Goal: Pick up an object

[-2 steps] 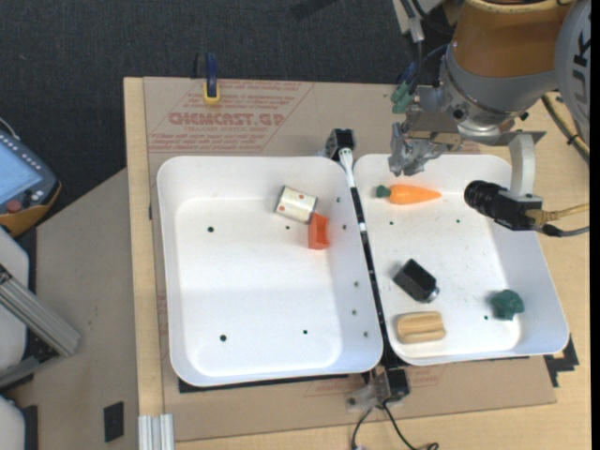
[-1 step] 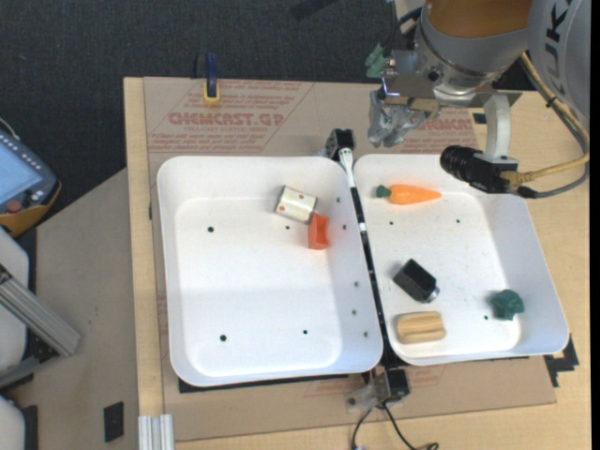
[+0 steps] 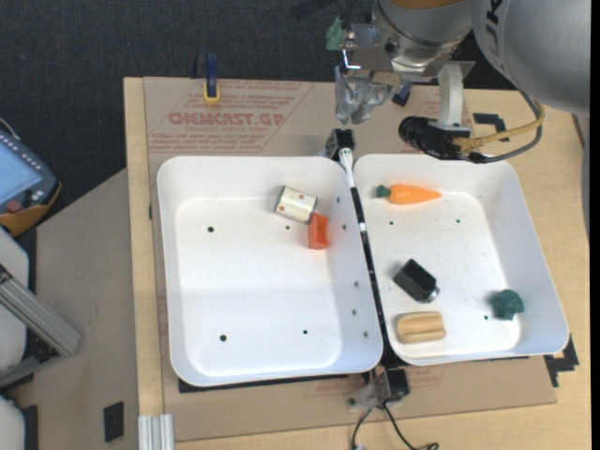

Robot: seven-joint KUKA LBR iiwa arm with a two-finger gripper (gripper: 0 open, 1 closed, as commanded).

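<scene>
Arm (image 3: pixel 487 17) cut off at top edge, end effector (image 3: pixel 359 101) fingers blurred, state unclear

From the ridge (image 3: pixel 361 242) where the two bins meet, the left bin (image 3: pixel 187 279) lies wide open, with only a white block (image 3: pixel 296 203) and an orange piece (image 3: pixel 319 232) touching each other near the ridge's far end. Right of the ridge, a carrot (image 3: pixel 410 194) lies at the far side, while a black block (image 3: pixel 415 280), a tan roll (image 3: pixel 419 327) and a green lump (image 3: pixel 507 303) crowd the near half. The middle strip between them stays open.
</scene>
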